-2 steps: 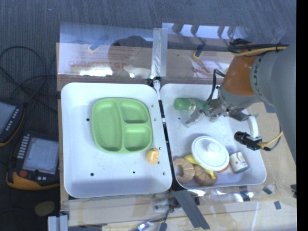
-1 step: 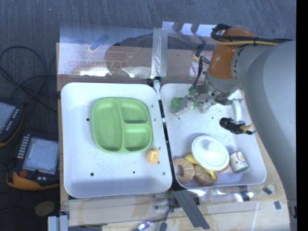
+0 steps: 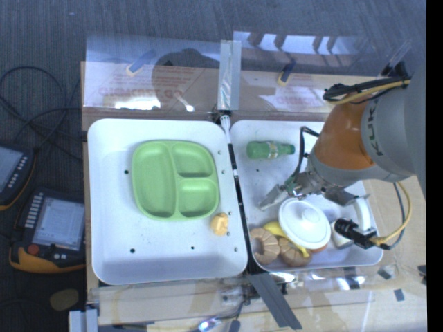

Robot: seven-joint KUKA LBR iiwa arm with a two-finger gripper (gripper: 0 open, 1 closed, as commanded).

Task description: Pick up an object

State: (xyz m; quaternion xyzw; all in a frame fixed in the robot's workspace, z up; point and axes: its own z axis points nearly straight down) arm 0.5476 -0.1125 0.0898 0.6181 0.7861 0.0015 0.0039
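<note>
Two white bins sit side by side. The left bin [image 3: 111,206] holds a green tray [image 3: 174,180] and a small yellow thing [image 3: 220,223] near the middle wall. The right bin [image 3: 242,185] is crowded. A green bottle [image 3: 270,149] lies on its side at the back, its long way running left to right. The gripper [image 3: 277,194] hangs just in front of it, fingers apart, holding nothing. Close on its right sit a white lid [image 3: 304,223], a banana [image 3: 275,229] and brown round things [image 3: 266,244]. They could get bumped.
</note>
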